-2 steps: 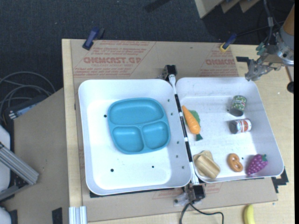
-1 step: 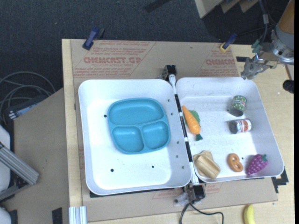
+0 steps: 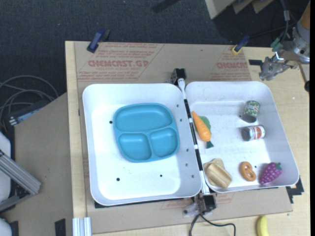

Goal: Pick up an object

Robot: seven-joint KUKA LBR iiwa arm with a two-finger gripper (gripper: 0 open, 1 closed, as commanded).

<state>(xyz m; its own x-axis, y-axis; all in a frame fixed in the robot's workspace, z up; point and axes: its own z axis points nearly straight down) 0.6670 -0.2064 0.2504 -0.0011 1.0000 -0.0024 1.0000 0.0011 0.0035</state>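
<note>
Toys lie scattered in the right bin. Along its near edge, from the near right corner inward, sit a bunch of purple grapes, a small pretzel just beside it, and a tan bread piece in the near left corner, close against the divider between the bins. Farther back, a carrot with green leaves lies along the left wall, about midway up that side. Toward the right wall, a small can with a red label lies on its side, and just beyond it a second can with a greenish label rests tilted.

The left bin carries a blue divided plate near its middle, with three compartments.

On the bench, a yellow object shows at the near right edge, and blue and yellow clamps hold the far edge.

The gripper hangs beyond the far right corner of the right bin, over the bench, well apart from every toy. Nothing shows between its fingers, and it touches no object; whether the fingers are spread or closed I cannot tell.
</note>
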